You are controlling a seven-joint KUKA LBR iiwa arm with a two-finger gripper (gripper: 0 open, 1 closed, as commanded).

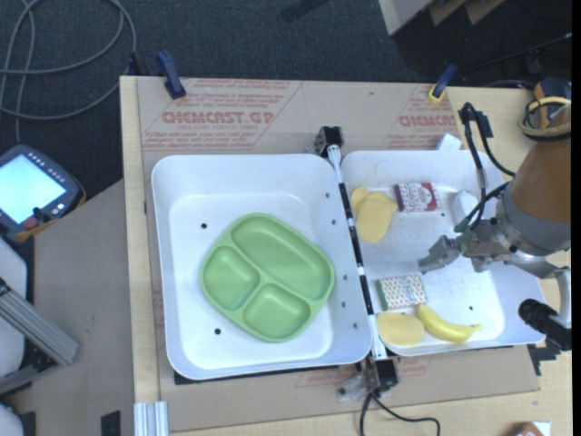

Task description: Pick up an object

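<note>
The right bin [399,163] holds several small objects. A pale yellow chip-shaped piece [374,214] lies at its left, with a red and white packet [416,196] just right of it. Near the front are a green patterned packet [402,291], a yellow disc [400,329] and a banana [447,325]. My gripper [439,254] hangs low over the middle of this bin, pointing left. It is right of the chip piece and above the green packet, and nothing shows in its grasp.
The left bin [172,189] holds a green divided plate [266,276]. A black clamp strip [348,225] joins the two bins. The grey and orange arm [536,207] covers the right bin's right side. Blue clips [170,74] sit on the bench's back edge.
</note>
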